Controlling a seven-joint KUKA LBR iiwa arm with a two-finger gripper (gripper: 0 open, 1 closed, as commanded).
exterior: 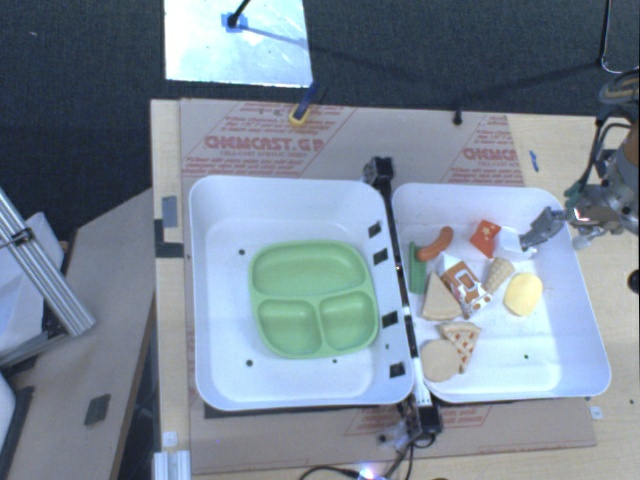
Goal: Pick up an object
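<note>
— What's in the two shallow white plastic bins?
— Left bin (215, 268): a pale green three-compartment plate (312, 298). Right bin (580, 353): toy foods, including a round yellow lemon (523, 294) right of a red-and-white carton (465, 286).
— And the pincer (545, 226)?
— Above the lemon, holding nothing; its opening I cannot tell.

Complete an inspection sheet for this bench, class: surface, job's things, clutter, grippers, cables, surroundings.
Surface: two shallow white plastic bins, left bin and right bin, on a printed brown board.
Job's things: toy food in the right bin: red sausage, red block, yellow round lemon, tan round cookie, waffle wedge.
Clutter: green three-compartment plastic tray in the left bin.
Grippers: grey two-finger gripper over the right bin's far right corner, holding nothing.
Cables: black cable beyond the board.
Surroundings: dark carpet, silvery sheet.
</note>
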